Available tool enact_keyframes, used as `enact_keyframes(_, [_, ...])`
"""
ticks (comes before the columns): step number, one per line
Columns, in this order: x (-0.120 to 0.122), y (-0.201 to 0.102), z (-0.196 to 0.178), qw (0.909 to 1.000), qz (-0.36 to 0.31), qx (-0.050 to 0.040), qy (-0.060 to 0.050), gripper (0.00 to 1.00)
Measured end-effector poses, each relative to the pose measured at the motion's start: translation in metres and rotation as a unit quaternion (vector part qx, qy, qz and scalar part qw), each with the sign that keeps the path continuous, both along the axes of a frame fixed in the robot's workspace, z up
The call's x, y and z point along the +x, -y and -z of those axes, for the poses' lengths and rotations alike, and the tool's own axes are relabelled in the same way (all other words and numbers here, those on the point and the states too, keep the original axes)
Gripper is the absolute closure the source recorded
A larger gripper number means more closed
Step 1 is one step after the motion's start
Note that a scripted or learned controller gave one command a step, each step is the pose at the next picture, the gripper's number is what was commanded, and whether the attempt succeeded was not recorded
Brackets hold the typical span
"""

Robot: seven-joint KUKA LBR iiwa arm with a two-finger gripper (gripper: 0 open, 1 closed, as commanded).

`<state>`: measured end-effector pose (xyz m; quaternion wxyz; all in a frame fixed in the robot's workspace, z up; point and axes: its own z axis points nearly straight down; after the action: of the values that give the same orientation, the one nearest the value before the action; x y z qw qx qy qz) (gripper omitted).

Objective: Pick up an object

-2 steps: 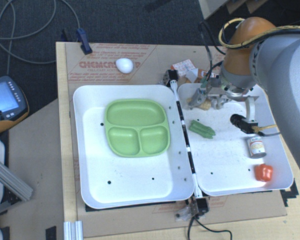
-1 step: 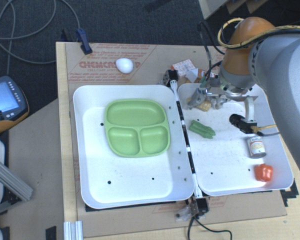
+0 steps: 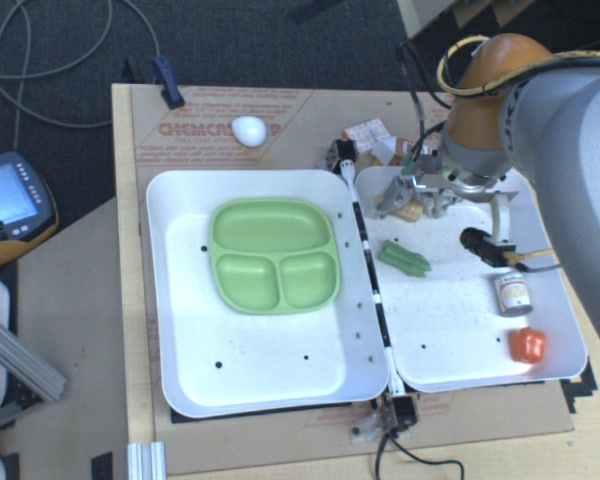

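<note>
My gripper [image 3: 417, 200] is low over the far left corner of the right bin [image 3: 450, 368]. A small tan object [image 3: 409, 211] lies right under its tip, touching or nearly touching it; I cannot tell whether it is gripped. A green pepper-like piece [image 3: 405, 259] lies in the right bin near the divider. A small jar with a label [image 3: 513, 294] stands toward the bin's right side. Near its front right corner sits a red-orange object [image 3: 527, 345].
The left bin [image 3: 180, 348] holds a green divided plate [image 3: 275, 254]. Behind the bins, a white egg-shaped object [image 3: 248, 129], a blue clip [image 3: 167, 81] and a crumpled wrapper [image 3: 370, 138] lie on the bench. A handheld screen [image 3: 10, 198] sits off the bench at left.
</note>
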<state>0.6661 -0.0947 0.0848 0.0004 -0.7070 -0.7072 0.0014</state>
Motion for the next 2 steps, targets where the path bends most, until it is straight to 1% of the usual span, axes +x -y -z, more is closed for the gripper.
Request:
enact_keyframes(1, [0.0, 0.009, 0.0, 1.0, 0.0, -0.0003, 0.001, 0.0])
enact_keyframes(2, [0.0, -0.002, 0.0, 1.0, 0.0, 0.0002, 0.001, 0.0])
